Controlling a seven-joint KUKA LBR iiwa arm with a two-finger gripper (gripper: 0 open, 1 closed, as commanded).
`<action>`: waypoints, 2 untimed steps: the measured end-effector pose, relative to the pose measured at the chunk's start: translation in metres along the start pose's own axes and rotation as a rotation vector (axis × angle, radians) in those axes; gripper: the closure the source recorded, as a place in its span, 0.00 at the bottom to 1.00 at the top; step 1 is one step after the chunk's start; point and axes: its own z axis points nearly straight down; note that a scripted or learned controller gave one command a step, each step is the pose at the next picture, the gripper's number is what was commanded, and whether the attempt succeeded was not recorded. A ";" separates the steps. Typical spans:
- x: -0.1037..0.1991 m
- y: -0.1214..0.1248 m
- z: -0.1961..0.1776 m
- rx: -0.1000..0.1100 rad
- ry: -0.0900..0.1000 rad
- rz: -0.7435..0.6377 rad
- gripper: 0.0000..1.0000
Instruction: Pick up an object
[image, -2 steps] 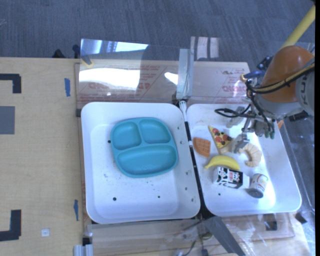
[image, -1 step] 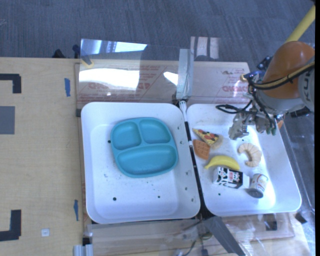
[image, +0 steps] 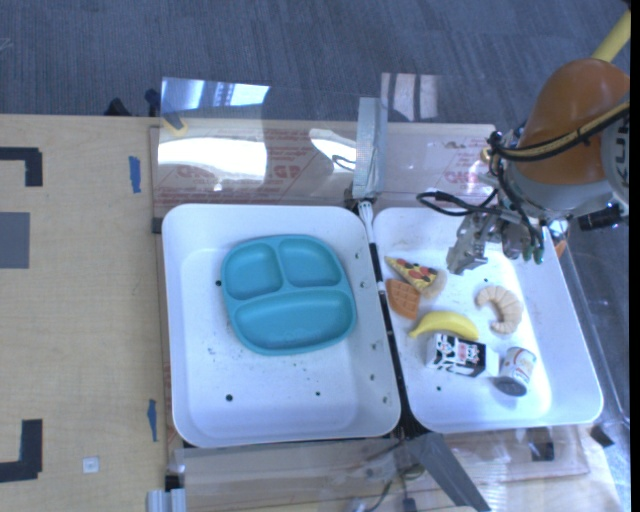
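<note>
Above the right white bin (image: 575, 330), the two-finger gripper (image: 478, 248) is hung over bare floor, nothing held.

Whether the jaws are open or closed can't really be told from this angle. The likely target, the pale curved croissant (image: 500, 306), is lying just below and right of it, long axis running roughly up-down. A yellow plastic banana (image: 446, 324) is curled alongside, so a clean approach is probably wanted.
</note>
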 end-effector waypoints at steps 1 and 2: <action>0.031 0.089 -0.018 -0.001 0.010 0.108 1.00; 0.085 0.146 -0.087 -0.002 0.003 -0.112 1.00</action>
